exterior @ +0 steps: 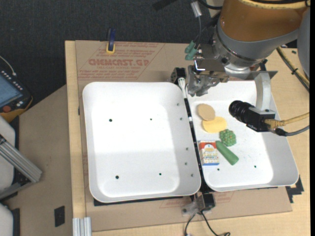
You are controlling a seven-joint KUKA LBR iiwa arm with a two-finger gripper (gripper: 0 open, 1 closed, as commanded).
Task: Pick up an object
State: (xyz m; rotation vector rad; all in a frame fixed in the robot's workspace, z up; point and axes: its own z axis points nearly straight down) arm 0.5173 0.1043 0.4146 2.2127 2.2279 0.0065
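Note:
In the right bin point(275, 173) lie a tan oval piece point(206, 112), a yellow wedge point(214, 125), a green broccoli-like toy point(227, 137) with a green stick point(227, 154) below it, and a small red-and-white carton point(209, 153). My gripper point(199, 86) hangs over the bin's far left corner, just above the tan piece. The wrist's grey body hides most of it.
The left bin point(133, 141) sits beside the right one on a cardboard sheet point(123, 58). A black cylindrical part with a cable point(248, 114) reaches over the right bin's middle. A yellow-and-blue clip point(111, 45) stands at the cardboard's far edge.

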